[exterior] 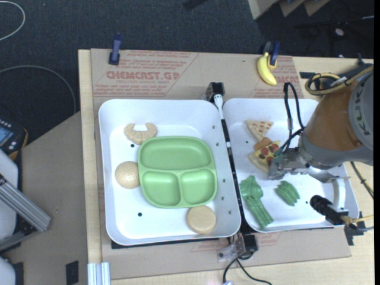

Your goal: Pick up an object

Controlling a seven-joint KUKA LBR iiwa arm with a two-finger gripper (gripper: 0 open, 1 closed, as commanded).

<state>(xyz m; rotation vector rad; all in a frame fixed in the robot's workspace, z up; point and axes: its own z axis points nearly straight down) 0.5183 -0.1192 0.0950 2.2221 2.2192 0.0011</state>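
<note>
My gripper (277, 168) is down in the right bin (332, 221), near its middle. It sits right beside the lower edge of a pizza slice (265, 151) with red and green toppings. A tan waffle wedge (259, 127) lies behind that slice. In front of the gripper lie a long green leafy vegetable (255, 199) and a smaller green piece (288, 192). The arm's orange band (332, 120) and grey wrist hide the bin's right part.
The left bin (110, 177) holds a green divided tray (177, 171), a croissant (140, 133) and two round buns (127, 174) (201, 218). A banana (266, 70) lies on the bench behind the right bin. Black cables run over the arm.
</note>
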